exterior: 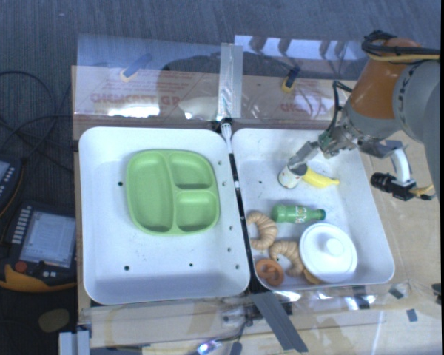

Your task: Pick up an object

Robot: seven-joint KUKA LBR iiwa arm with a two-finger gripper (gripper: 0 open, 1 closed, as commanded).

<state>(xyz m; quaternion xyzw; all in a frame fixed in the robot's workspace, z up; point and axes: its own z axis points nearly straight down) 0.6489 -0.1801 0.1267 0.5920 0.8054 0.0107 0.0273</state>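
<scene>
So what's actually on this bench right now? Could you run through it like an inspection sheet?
Surface: two white bins, left bin, right bin.
Job's things: yellow banana, green bottle, white lidded bowl, pretzels, brown donut, all in the right bin.
Clutter: green divided tray in the left bin.
Grippers: gripper low over the banana's left end.
Cables: black cables on the floor at left.
Surroundings: handheld controller, grey carpet.

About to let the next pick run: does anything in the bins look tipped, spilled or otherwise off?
Only the green bottle in the right bin stands out: it lies on its side, not upright. The green tray sits flat in the left bin. No spill or damage is visible.
</scene>
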